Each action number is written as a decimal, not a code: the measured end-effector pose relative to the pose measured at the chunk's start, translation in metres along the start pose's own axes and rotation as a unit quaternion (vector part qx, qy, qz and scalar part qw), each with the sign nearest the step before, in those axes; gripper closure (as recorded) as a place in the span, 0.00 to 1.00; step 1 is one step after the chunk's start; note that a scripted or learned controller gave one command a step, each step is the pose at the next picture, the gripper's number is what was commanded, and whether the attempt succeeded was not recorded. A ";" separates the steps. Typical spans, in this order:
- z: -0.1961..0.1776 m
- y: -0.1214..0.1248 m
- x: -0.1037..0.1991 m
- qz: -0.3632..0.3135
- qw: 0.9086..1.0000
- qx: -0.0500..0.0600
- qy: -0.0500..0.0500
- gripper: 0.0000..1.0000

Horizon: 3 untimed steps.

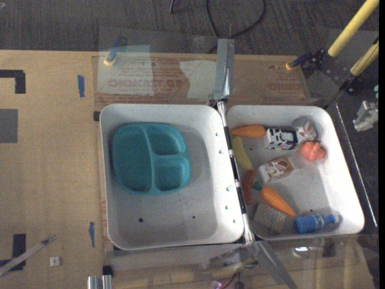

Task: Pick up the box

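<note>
From my station I have two candidates for the box, both in the right bin (351,188). The black-and-white box (281,138) lies on its side near the bin's far wall. An orange carrot (248,130) is just beside its left end, and a small grey-white object (305,128) that I cannot identify sits at its right end. The brown-and-white box (277,169) lies tilted near the middle of the bin, a little nearer to me than the first, and the two boxes are close but apart. A yellow banana (242,154) lies along the bin's left wall beside both boxes. A pinkish-orange lump (312,151) rests to the right of the gap between them. Below the brown-and-white box a second carrot (277,201) lies at a slant, with something red (248,185) against the left wall next to it. A tan meshed item (269,217) sits in the near left corner, and a blue bottle (316,223) lies on its side along the near wall. Nothing rests on top of either box, so both have their upper faces exposed. The left bin (108,179) holds a teal divided plate (150,157) toward its far left side. I cannot tell whether the jaws are open or closed, and I cannot tell where they stand relative to either box.
</note>
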State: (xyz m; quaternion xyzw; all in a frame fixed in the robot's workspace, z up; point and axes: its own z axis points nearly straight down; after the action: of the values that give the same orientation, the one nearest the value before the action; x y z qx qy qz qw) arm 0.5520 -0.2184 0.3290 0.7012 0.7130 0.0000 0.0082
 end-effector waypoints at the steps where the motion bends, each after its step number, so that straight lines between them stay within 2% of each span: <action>1: 0.000 0.000 0.000 0.000 1.000 0.000 0.000 0.00; 2: -0.011 0.001 -0.001 0.000 1.000 -0.002 -0.002 1.00; 3: -0.011 0.001 0.000 -0.001 1.000 -0.002 -0.002 0.00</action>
State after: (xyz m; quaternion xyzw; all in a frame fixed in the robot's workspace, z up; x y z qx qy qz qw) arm 0.5530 -0.2187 0.3397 0.7007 0.7133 0.0001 0.0106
